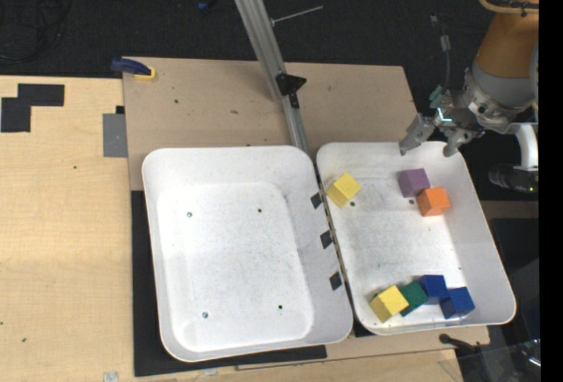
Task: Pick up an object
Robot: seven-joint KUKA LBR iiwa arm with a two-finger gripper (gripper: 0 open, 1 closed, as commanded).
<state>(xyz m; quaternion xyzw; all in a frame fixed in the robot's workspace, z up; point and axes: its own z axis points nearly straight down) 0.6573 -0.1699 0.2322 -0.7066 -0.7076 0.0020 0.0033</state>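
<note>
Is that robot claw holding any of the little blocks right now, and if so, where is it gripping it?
Nothing is held. The gripper hangs open above the right bin's far edge, with no block between its fingers. The purple block and orange block lie below it.

Two bins sit side by side on the surface (pixel 220 103). In the right bin (pixel 493 279), one block (pixel 344 189) lies at the far left, by the wall shared with the left bin (pixel 167 169). Two touching blocks (pixel 423 192) lie toward the far right. Four blocks (pixel 420 297) cluster at the near edge. The claw (pixel 436 140) hangs over the right bin's far rim. A metal rail (pixel 262 37) slants away behind the bins.
</note>
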